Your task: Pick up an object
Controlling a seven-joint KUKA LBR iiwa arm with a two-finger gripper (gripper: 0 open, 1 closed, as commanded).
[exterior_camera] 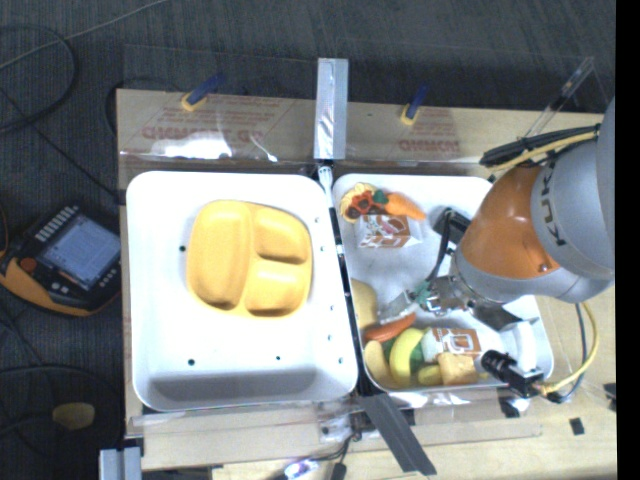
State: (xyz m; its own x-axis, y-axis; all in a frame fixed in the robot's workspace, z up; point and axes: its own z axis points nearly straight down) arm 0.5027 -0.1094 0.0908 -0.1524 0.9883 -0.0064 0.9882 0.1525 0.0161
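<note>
The right bin [352, 268] holds several toy food items. At its far end lie an orange carrot piece [397, 205] and a small white carton [385, 231]. Near the front sit a yellow-green fruit [405, 353], a second carton [461, 343], a tan block [455, 369] and a thin red-orange piece [390, 326]. My gripper [422, 300] hangs low over the middle of this bin, just above the red-orange piece and the fruit. The orange wrist band [505, 233] and the arm hide the bin's right half.
The left bin [160, 368] holds a yellow divided plate [248, 256]. A metal strip [331, 108] stands behind the seam between the bins. A handheld controller [62, 260] lies on the floor to the left, and cables run along the bench's right side.
</note>
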